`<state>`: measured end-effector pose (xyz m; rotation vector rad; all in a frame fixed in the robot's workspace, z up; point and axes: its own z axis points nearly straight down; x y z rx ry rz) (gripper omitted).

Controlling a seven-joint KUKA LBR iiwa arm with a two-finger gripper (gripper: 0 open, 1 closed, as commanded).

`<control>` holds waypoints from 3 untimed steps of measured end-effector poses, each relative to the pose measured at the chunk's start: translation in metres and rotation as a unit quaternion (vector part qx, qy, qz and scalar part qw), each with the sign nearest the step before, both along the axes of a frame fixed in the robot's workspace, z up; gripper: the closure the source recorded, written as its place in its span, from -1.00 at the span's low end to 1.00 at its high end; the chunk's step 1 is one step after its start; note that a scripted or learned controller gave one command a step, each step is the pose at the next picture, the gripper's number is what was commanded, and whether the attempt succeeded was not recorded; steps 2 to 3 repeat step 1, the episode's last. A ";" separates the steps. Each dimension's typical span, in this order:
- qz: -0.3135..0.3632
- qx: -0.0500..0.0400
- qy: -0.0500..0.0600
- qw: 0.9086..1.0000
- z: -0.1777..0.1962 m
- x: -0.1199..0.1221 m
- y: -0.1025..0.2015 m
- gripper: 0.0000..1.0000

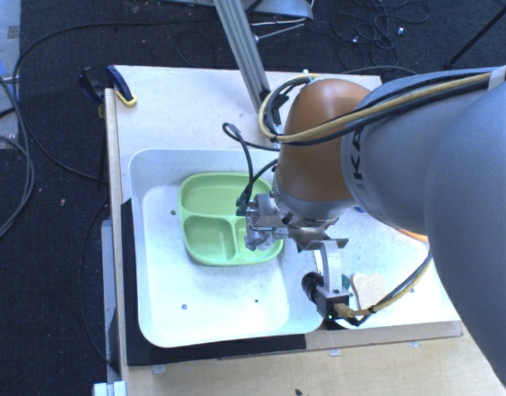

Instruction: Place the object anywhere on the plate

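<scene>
A light green divided plate [210, 221] lies in the left white bin [195, 312], toward its back right. My gripper [257, 228] hangs over the plate's right edge, below the orange band of the wrist. A tan, flat, toast-like object [370, 287] lies in the right bin near its front edge, partly hidden by the arm and a cable. It is well to the right of the gripper and apart from it. I see nothing held at the gripper.
The grey arm covers most of the right bin [418, 304]. A black and green connector [325, 291] with yellow cable hangs beside the tan object. A metal pole [240, 44] slants over the bench's back. A blue and yellow tool [120, 85] lies at the bench's back left corner.
</scene>
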<state>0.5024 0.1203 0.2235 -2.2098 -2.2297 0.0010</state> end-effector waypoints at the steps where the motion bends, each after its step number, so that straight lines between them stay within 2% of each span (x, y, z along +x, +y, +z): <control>1: -0.003 -0.001 0.000 1.000 0.001 0.000 -0.004 -1.00; 3: -0.003 -0.001 0.000 1.000 0.001 0.000 -0.004 -1.00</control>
